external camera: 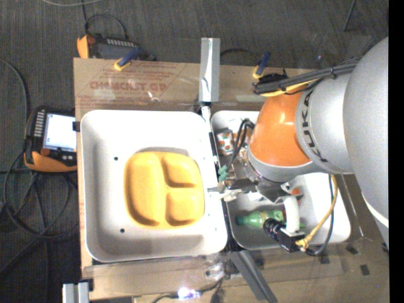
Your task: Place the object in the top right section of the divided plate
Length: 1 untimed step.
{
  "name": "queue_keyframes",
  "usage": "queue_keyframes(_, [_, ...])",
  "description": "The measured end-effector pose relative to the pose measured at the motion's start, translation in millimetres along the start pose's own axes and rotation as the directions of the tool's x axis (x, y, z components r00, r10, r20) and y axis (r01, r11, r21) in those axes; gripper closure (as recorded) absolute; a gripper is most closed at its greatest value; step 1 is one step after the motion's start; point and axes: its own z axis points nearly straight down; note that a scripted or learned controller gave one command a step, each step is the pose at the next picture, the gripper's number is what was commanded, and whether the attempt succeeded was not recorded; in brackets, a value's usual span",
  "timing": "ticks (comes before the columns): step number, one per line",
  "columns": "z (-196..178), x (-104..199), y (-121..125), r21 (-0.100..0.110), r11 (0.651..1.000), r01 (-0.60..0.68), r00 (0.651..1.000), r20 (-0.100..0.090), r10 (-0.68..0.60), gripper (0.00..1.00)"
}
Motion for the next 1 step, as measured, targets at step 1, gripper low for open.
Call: queue_keyframes(1, [-0.1, -28.0, -1.5, -0.001, 0.987, -0.162, 0.987, -0.001, 0.162, 1.00])
